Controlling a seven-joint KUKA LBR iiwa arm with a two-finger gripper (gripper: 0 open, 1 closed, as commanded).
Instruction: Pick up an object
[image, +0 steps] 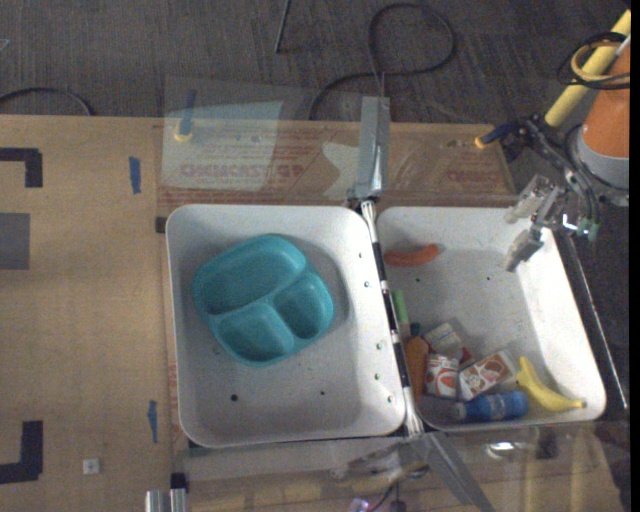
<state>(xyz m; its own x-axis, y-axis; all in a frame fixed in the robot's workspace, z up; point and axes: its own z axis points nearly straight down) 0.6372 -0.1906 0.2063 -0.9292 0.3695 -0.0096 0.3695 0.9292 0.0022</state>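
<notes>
Two white bins (190, 400) are set on a brown bench (80, 330). The gripper (535, 225) is seen over the right bin's far edge – fingers spread, nothing held. A banana (545, 390) lies near right.

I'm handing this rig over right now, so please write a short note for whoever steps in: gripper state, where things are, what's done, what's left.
Gripper: over the right bin's far right corner, above the floor, holding nothing.
Right bin: orange sausage-shaped item near the far left corner; banana, blue bottle, small cartons and a carrot-like piece clustered at the near edge.
Left bin: teal divided plate.
Done: nothing picked yet.
Left: descend on one object, grasp, lift.
</notes>
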